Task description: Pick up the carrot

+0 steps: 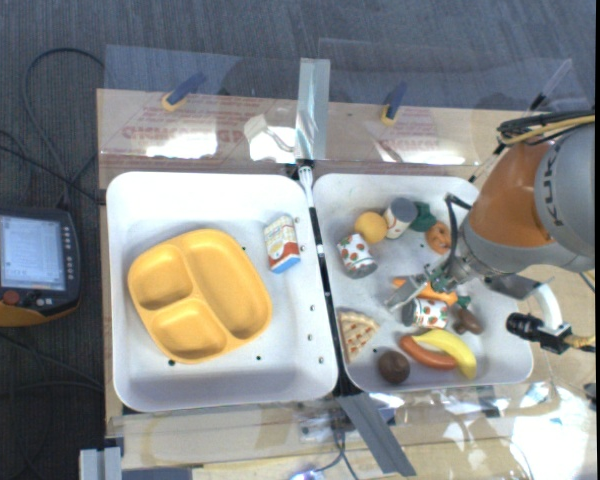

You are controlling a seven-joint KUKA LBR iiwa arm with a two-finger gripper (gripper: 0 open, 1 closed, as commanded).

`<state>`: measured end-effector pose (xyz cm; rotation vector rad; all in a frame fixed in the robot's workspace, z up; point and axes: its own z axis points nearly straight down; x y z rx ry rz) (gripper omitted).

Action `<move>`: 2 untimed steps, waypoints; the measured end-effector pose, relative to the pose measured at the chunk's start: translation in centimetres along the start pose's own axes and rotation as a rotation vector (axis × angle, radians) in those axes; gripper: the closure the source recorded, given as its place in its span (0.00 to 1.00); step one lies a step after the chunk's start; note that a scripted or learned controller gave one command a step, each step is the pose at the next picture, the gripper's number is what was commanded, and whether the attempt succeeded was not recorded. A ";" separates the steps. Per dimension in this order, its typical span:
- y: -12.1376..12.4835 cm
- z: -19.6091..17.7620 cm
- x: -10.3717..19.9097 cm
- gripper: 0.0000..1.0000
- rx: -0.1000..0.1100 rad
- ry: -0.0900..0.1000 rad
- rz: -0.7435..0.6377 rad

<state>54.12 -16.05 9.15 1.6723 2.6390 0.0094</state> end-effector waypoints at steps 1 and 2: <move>0.2 -1.1 0.0 1.00 -0.002 -0.004 -0.001; 0.8 -12.2 7.0 1.00 0.010 0.007 0.174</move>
